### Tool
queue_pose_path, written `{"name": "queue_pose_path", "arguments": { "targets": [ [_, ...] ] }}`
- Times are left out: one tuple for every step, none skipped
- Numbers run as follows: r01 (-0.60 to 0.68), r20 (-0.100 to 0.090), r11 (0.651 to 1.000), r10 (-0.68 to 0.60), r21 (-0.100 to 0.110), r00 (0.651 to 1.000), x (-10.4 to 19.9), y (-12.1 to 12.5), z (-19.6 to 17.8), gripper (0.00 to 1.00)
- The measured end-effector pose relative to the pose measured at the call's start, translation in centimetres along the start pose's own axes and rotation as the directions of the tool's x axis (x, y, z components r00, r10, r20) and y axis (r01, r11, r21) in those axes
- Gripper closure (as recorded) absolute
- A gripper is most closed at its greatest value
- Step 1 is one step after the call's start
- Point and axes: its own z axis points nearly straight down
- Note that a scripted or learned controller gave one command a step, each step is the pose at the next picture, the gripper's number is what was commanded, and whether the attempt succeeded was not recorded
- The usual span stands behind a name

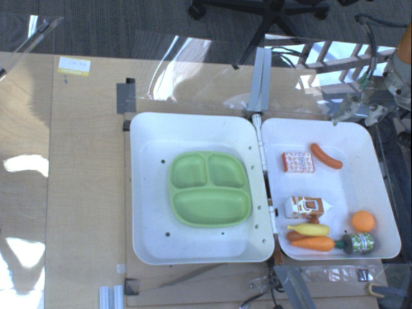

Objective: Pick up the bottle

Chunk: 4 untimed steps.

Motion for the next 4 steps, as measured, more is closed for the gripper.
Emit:
{"name": "queue_pose_path", "arguments": {
  "targets": [
    [0.164, -0.002, 0.986, -0.164, 0.001, 0.986, 5.7, 4.1, 11.8, 0.0],
    [0.288, 0.001, 0.958, -0.288, -0.004, 0.958, 6.6, -0.8, 16.5, 0.0],
    [0.451, 0.024, 0.892, -0.451, -0.027, 0.892, 9.0, -3.1, 17.0, 0.0],
    [-0.189, -0.004, 0.982, 0.189, -0.024, 0.982, 8.2, 0.9, 17.2, 0.0]
  ]
}}
